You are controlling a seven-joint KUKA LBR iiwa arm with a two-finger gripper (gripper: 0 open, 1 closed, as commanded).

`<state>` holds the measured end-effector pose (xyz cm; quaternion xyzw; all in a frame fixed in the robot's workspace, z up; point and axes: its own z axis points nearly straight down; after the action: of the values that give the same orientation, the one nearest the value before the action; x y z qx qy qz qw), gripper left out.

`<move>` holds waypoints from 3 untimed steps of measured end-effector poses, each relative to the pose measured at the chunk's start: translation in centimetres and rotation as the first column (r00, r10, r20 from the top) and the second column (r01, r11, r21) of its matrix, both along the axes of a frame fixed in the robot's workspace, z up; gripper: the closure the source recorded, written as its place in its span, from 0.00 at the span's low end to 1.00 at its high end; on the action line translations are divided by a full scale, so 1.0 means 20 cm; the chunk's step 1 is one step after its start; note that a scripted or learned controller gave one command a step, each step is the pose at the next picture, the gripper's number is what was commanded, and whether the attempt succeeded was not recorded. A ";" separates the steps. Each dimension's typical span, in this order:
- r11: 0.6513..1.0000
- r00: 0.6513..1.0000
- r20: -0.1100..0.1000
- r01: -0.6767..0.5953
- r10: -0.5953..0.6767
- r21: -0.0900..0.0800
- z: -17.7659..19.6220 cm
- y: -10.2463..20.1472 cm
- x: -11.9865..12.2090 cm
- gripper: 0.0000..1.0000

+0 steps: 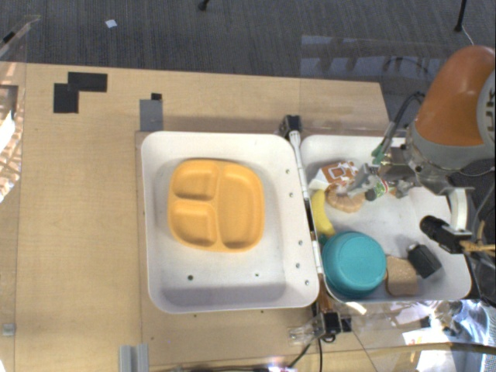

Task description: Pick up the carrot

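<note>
My gripper (366, 186) hangs over the back part of the right bin (449, 285), reaching in from the right under the orange-banded wrist (457, 99). Just to its left lies a small orange and white thing (338, 171), which may be the carrot; I cannot tell for sure. A tan round piece (343, 201) lies right below and left of the gripper, partly covered by it. Nothing shows as held.
A yellow banana (321, 215) lies along the right bin's left wall. A teal bowl (354, 264) and a tan block (401, 275) sit at the front, with a black piece (425, 259) beside them. The left bin (155, 208) holds a yellow divided plate (216, 204).
</note>
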<state>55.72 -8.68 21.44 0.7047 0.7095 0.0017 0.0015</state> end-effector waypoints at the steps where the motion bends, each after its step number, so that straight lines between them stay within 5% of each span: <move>1: 0.998 0.998 -0.002 0.057 -0.057 0.003 -0.15 0.36 -0.07 0.00; 2: 0.994 0.994 0.002 0.112 -0.112 -0.002 -0.11 0.08 0.15 0.00; 3: 0.975 0.975 0.003 -0.221 0.221 -0.006 -0.29 -0.33 0.48 0.00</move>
<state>65.31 -15.23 15.59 0.6216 0.7833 0.0011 0.0045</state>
